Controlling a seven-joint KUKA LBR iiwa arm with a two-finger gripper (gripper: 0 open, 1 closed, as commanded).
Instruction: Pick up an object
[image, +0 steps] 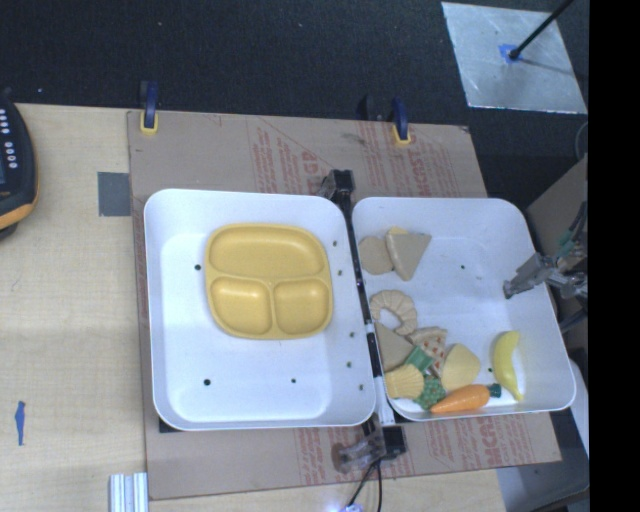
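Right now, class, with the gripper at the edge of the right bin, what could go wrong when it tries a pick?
1. The toy foods lie packed together in the right bin's near corner, so the gripper may catch two at once or slip off.
2. The banana and carrot sit close to the bin's walls, which could block a finger.

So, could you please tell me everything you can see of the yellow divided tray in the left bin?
The yellow divided tray looks like smooth moulded plastic, a rounded rectangle with three compartments: one wide section along the far side and two smaller ones along the near side. It lies flat and right side up on the floor of the left bin, in its upper middle part and turned slightly askew to the bin walls. No food piece sits in its compartments. It touches the bin floor and stands apart from the bin's walls.
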